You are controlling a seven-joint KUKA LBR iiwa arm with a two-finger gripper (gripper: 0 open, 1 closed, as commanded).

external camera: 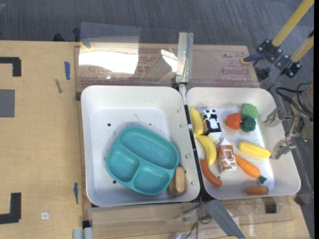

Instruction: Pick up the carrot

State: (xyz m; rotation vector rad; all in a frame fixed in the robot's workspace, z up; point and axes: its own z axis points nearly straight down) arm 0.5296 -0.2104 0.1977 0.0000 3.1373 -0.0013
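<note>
The carrot (247, 167), orange with a small green tip at its lower right end, lies slanted on the floor of the right bin (286, 180), towards the front. It rests between a small carton (227, 156) on its left and a yellow corn cob (254, 150) just above it. My gripper (273, 136) hangs at the right bin's right rim, up and to the right of the carrot. Its two metal fingers (271, 117) are spread apart, open, with nothing between them. It does not touch the carrot.
The right bin also holds two bananas (207, 148), a red sausage (211, 174), a short sausage (256, 189), a tomato (233, 121), broccoli (248, 116) and a black-and-white toy (212, 120). The left bin (94, 133) holds a teal divided plate (143, 159) and a bread roll (177, 180).
</note>
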